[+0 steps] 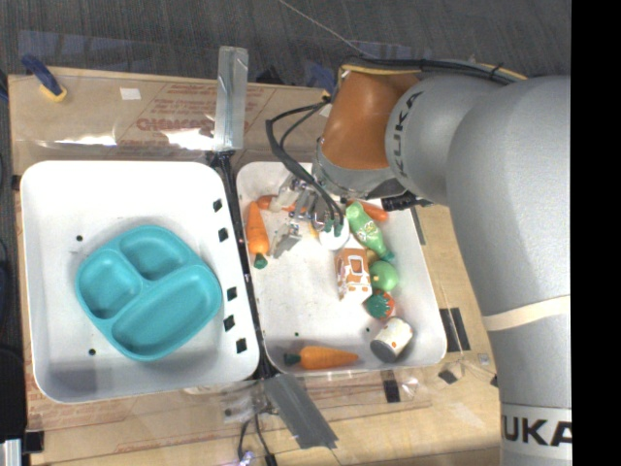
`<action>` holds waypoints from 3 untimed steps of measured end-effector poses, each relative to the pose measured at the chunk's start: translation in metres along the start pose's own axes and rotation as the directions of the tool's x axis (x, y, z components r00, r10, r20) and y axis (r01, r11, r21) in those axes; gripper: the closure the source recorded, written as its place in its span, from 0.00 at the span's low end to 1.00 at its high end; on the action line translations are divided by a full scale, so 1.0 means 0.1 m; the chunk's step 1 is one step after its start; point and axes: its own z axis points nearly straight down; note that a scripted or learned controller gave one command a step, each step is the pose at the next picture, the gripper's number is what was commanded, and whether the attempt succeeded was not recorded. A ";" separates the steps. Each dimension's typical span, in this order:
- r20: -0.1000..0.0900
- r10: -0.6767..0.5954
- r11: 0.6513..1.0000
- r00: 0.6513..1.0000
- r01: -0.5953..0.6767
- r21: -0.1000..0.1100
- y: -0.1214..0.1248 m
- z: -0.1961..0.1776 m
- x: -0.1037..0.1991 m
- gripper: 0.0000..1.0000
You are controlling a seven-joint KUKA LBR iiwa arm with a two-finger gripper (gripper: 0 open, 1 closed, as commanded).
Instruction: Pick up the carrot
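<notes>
Cardboard-brown sheeting covers the desk (146, 105), with dark ribbed flooring beyond its far edge; a blue-and-yellow clamp (44, 78) grips the desk's far left corner. Two shallow white bins stand side by side: the left bin (58, 192) carries one teal divided plate (147, 289) with three compartments; the right bin (291, 299) carries the small items. Two carrots are visible: one carrot (256, 229) lies along the right bin's left wall, just beside the gripper; a second carrot (326, 358) lies near the bin's front wall. Also counted: one green bottle (367, 229), one small orange-and-white toy (354, 274), one round green item (385, 277), one strawberry-like piece (379, 307), and one white cup (392, 338) on its side. One grey arm (505, 212) with an orange band (361, 119) reaches in from the right, its bulk covering the bin's far right corner; black cables (291, 139) loop beside the wrist. The gripper (296, 223) hangs low over the bin's far half; its metal fingers (284, 245) are tangled in outline with nearby objects, and whether they are spread or pressed together cannot be told; nothing is seen between them. Lettering on the arm's lower section is cut off at the edge.
</notes>
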 end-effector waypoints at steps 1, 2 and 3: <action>0.004 -0.007 1.000 1.000 0.007 -0.001 0.02 -0.12 -0.01 1.00; 0.015 0.076 0.997 0.997 -0.076 -0.007 0.39 -1.06 0.42 1.00; 0.013 -0.024 1.000 1.000 0.024 -0.003 0.12 -1.72 0.73 1.00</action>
